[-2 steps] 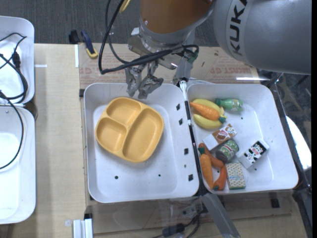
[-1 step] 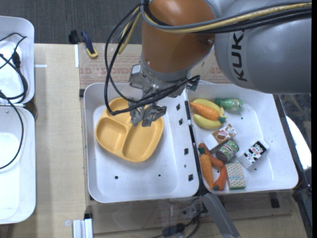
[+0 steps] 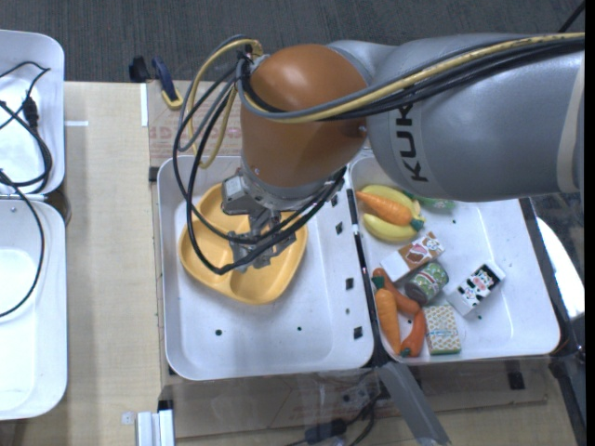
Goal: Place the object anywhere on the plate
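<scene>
Reaching in from the right, the arm (image 3: 446,110) hangs over the left bin (image 3: 260,342), its orange band above the yellow plate (image 3: 251,282) that lies in that bin's far left part. The gripper (image 3: 253,240) sits low over the plate's middle, wrapped in black and yellow cables; whether it is released or clenched on anything cannot be told. The left bin's near half and its right side are bare white floor, giving open room along the near edge and beside the divider.

The right bin (image 3: 521,333) carries the loose things, crowded toward its left side: one banana (image 3: 390,227) at the far left corner with one carrot (image 3: 389,204) lying on it, two more carrots (image 3: 388,316) along the left wall, one small can (image 3: 426,282), one white and red carton (image 3: 414,254), one black and white box (image 3: 476,286), and one yellow-green packet (image 3: 442,330) near the front edge. The right half of that bin is free.

White letters "KU" read on the arm's grey link.
</scene>
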Action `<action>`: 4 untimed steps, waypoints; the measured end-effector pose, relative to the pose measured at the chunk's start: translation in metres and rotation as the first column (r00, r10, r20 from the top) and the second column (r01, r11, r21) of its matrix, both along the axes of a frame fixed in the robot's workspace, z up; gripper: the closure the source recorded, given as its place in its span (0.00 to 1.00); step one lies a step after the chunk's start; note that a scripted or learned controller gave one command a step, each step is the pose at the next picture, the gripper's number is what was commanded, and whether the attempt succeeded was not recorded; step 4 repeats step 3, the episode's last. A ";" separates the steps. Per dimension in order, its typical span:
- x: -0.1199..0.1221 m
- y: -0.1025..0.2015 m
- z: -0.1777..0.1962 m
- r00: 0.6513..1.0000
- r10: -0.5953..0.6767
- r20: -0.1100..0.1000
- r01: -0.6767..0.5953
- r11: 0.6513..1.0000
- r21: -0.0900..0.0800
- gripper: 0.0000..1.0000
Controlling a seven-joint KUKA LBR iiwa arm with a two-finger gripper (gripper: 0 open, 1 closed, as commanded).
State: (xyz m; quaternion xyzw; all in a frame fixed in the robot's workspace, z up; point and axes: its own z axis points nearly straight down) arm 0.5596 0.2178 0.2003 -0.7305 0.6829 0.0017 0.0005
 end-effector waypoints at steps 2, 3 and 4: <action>-0.021 0.012 0.038 0.921 0.389 0.000 -0.389 0.921 0.001 1.00; 0.013 0.011 0.123 0.869 0.495 0.004 -0.495 0.869 0.002 1.00; 0.013 0.011 0.123 0.869 0.495 0.004 -0.495 0.869 0.002 1.00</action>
